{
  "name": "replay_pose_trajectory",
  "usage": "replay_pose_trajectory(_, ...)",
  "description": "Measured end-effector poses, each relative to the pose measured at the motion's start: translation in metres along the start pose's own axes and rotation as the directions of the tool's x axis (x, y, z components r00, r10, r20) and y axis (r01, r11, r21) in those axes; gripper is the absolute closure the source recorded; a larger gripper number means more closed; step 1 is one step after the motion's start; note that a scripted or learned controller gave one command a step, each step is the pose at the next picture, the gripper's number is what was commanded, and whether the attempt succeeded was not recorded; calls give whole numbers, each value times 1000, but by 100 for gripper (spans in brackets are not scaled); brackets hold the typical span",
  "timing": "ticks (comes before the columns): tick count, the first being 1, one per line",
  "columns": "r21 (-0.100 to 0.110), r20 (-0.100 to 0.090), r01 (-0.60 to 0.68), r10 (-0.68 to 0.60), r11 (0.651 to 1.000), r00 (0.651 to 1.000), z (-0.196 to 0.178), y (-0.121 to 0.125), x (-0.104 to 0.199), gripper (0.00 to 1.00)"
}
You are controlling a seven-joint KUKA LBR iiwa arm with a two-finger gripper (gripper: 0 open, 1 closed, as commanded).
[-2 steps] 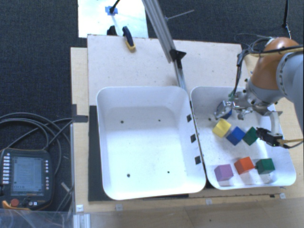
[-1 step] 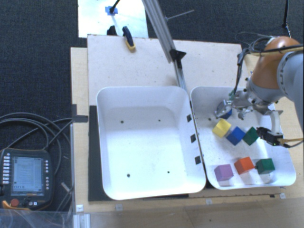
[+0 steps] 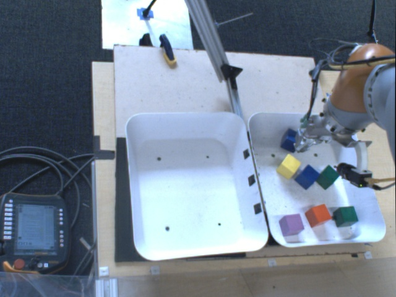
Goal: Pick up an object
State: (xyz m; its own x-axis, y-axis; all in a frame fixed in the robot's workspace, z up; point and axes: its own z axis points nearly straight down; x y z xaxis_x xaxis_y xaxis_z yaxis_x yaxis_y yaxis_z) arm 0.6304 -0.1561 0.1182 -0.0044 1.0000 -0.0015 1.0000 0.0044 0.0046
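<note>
Camera view shows our gripper (image 3: pixel 304 142) low in the right bin (image 3: pixel 371 231), just beside a dark blue cube (image 3: pixel 288 139). Nothing is lifted yet; we can't tell its grip, perhaps touching the cube. Grasp and lift remain.

Arm (image 3: pixel 378 98): grey, rounded casing
Band: orange, glossy, domed, above the wrist
Cables: thin, black, looped beside it
Tool (image 3: pixel 307 142): small, metallic grey
</note>
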Motion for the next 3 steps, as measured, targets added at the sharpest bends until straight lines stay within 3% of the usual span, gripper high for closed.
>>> replay_pose_trajectory(3,-4,1,1,-1,1000,1000,-150,8,8,100)
